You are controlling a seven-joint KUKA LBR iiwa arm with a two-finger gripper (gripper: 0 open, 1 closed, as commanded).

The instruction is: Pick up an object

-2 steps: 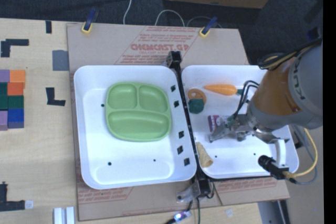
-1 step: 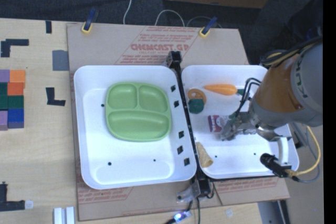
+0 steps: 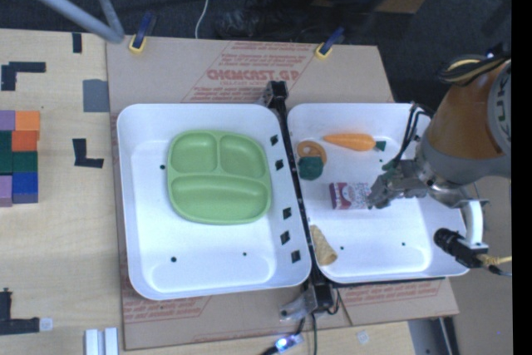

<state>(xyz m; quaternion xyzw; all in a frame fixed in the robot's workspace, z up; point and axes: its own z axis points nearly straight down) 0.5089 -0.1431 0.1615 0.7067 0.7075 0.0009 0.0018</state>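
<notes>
Gripper (image 3: 376,197) sat low in the right-hand shallow white bin (image 3: 416,262), its tip at the right edge of the small flat purple-and-white packet (image 3: 343,195). You could not tell from this angle whether it was wide, narrow or touching the packet.

Other candidates, all on the packet's far side from the gripper:
- orange plastic carrot (image 3: 350,142), up and left
- dark green round piece (image 3: 311,168) under a tan ring (image 3: 311,150), further left
- tan cone (image 3: 322,244), down and left

Judgement: packet looked light, thin, probably slick and crushable; take it across its short sides. The carrot looked stiffer; grip mid-body.
</notes>
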